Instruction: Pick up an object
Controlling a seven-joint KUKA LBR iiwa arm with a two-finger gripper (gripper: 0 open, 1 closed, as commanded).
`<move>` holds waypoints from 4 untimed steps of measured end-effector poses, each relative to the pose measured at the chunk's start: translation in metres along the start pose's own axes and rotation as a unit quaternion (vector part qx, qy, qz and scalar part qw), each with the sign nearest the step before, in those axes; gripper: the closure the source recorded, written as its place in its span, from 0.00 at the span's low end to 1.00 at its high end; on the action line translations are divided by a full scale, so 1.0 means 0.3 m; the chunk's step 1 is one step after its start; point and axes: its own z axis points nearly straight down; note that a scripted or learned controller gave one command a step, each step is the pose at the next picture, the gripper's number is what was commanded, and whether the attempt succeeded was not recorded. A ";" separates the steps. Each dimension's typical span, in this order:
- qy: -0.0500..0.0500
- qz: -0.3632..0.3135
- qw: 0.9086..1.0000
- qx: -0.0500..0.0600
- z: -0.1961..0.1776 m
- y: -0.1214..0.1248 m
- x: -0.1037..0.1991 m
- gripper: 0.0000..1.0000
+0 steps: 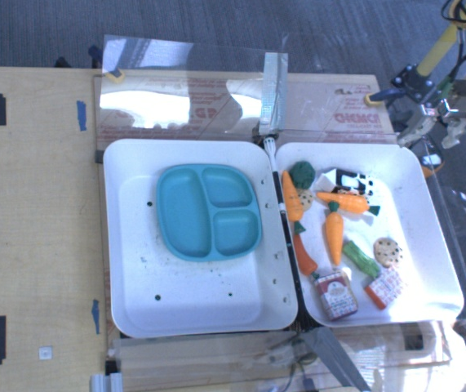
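Camera view. Two shallow white bins sit side by side on the bench. The left bin (126, 219) holds a teal divided plate (210, 211) with three compartments, lying flat near the bin's centre, slightly toward 12 o'clock.

The right bin (428, 219) carries the loose items (all toy food, by appearance). At 11 o'clock lies a carrot with a dark green top (295, 190), against the bin's left wall. A black-and-white object (353, 181) sits near 12 o'clock; what it is cannot be made out. Just below it an orange carrot (343, 202) lies crosswise, and a second orange carrot (333, 232) lies upright in the frame near centre, close beneath the first. A green bean-like piece (361, 258) rests at 5 o'clock of centre. A chocolate-chip cookie (388, 251) lies at 3 o'clock. A slim red-orange piece (304, 256) lies along the left wall at 8 o'clock. A small red-labelled jar (335, 292) lies at 6 o'clock, with a red-and-white packet (386, 287) beside it.

The gripper (432, 129) sits outside the right bin's 1 o'clock corner, above the bench edge; whether its jaws are apart or together cannot be told. It is well apart from every item.
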 end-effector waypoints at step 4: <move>-0.009 -0.179 0.983 -0.028 0.572 -0.062 0.273 0.00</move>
